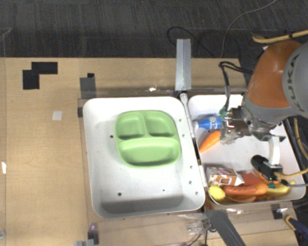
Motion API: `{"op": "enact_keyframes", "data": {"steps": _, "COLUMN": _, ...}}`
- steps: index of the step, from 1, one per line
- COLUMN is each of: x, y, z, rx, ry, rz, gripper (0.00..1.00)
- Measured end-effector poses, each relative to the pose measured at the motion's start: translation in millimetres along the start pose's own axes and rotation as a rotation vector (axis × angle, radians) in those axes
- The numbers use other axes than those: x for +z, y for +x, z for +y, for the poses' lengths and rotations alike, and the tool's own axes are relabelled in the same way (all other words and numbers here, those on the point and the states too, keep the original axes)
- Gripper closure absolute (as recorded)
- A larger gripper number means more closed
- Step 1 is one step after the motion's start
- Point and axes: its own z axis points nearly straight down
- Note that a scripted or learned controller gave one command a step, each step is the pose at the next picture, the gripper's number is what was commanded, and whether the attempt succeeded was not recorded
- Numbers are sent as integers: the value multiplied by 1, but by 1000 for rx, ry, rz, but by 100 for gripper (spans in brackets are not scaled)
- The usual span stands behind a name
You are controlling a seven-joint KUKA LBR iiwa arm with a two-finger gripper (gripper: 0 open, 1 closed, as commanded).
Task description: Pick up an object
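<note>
In the right bin (246, 152), an orange carrot (210, 140) lies near the left wall. A blue and white bottle (210, 123) rests just behind it. My gripper (230, 131) reaches in from the right, low over the bin, right beside the carrot's thick end and the bottle. Nothing can be made out in its grasp. Along the bin's front lie a printed snack packet (226, 178), a yellow banana-like toy (219, 194) and a red-orange toy (246, 190).
The left bin (102, 164) holds a green divided plate (146, 137). A metal post (183, 64) stands behind the wall between the bins. The grey and orange arm (275, 88) covers the right bin's back right part.
</note>
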Motion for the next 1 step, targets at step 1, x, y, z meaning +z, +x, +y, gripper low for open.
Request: {"op": "enact_keyframes", "data": {"steps": 1, "x": 0, "y": 0, "z": 0, "rx": 0, "ry": 1, "rz": 0, "gripper": 0}}
